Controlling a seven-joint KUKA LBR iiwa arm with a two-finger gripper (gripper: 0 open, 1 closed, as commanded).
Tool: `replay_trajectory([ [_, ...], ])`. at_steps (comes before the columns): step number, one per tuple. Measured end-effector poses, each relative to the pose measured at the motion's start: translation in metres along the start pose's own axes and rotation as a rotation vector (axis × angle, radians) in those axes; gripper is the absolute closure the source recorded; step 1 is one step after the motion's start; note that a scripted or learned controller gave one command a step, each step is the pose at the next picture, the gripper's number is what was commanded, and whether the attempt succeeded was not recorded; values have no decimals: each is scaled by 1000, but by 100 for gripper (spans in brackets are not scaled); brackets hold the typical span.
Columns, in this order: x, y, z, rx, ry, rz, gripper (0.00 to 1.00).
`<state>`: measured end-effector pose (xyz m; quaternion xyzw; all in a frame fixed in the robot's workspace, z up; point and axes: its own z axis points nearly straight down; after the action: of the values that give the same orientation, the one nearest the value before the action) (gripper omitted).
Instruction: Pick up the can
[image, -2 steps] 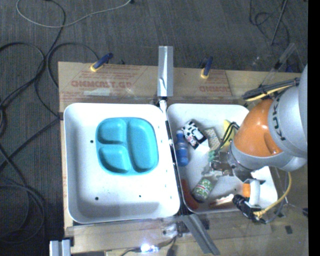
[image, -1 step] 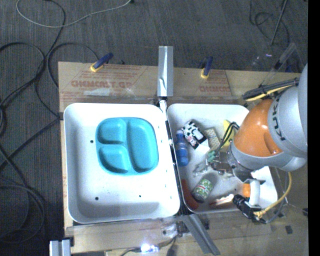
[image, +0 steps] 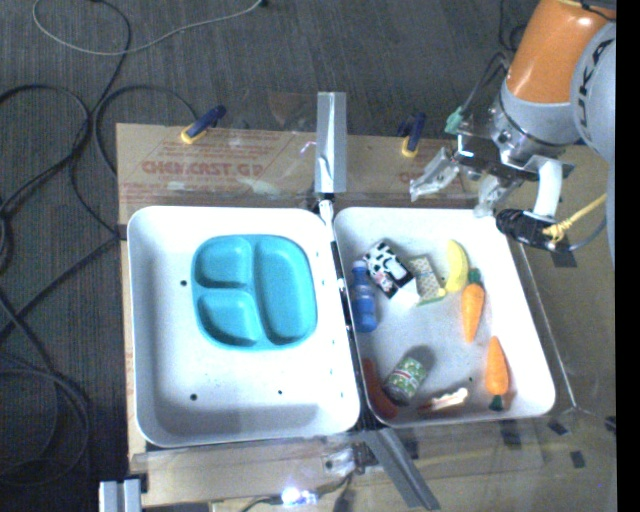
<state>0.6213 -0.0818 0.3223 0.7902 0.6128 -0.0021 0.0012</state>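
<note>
We take this to be the approach, before any grasp. The two-finger metal gripper (image: 458, 190) hangs above the far rim of the right shallow white bin (image: 538, 340), its fingers spread apart with nothing between them. The small cylindrical can with a green and white label (image: 405, 377) lies on its side near that bin's near edge, well apart from the gripper.

For the next move we judge that the arm must travel across the bin toward the can, turn the wrist so the fingers straddle the can's round body, and then descend. The can is crowded: a dark red object (image: 374, 392) lies just beside it on the left, and a pale stick-like piece (image: 445, 401) sits close on its right.

Much is hard to read. We cannot tell what the red object is, since the bin wall cuts it off. The can's label is too small to make out. The grey arm with its orange band (image: 553, 50) runs out of the picture at the top right.
</note>
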Motion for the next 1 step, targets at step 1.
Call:
replay_trajectory([
  [1,12,-39,131,3,4,-144,0],
])
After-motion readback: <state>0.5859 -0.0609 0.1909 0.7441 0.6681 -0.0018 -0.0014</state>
